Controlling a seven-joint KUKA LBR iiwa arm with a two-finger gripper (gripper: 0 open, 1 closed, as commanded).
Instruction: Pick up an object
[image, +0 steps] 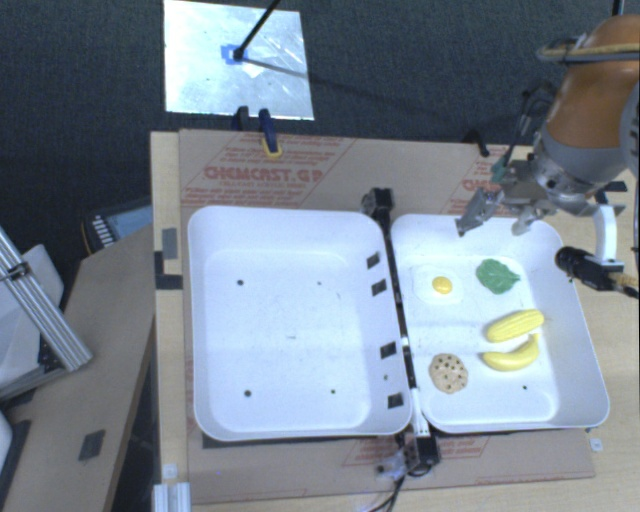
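Gripper (497, 217), fingers spread and holding nothing, above the right bin (575, 405); toy corn cob (514, 324) likely light, rigid, slippery: grasp across its middle.

Your one fixed camera looked down at a slant from above the desk (300, 160), taking in both white bins (290, 320)

At ten o'clock from the white bins we see a shiny metal sheet (238, 58) on dark carpet. A cardboard sheet (300, 168) printed in red lies under them. At nine o'clock stands an aluminium rail (40, 312).
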